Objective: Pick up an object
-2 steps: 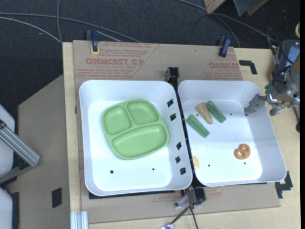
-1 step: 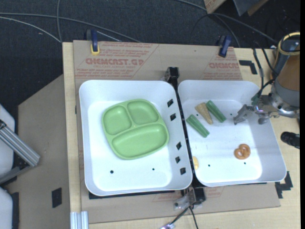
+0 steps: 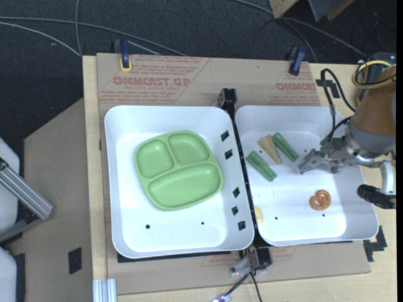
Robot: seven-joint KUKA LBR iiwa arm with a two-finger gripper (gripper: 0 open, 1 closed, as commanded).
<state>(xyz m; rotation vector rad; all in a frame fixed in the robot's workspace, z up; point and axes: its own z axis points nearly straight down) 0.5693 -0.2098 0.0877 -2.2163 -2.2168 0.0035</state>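
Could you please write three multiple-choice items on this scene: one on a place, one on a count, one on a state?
1. Where does the green divided plate lie?
A. In the left bin
B. In the right bin
C. On the bench outside the bins

2. How many green sticks lie in the right bin?
A. None
B. Two
C. Five

3. How does the pretzel lie relative to the gripper?
A. Between its fingers
B. Apart from it, on the bin floor
C. Stacked on the plate

Answers:
1 A: the plate rests on the floor of the left bin.
2 B: one stick lies beside the cone-shaped piece, the other stick on its far side.
3 B: white floor shows between the pretzel and the gripper.
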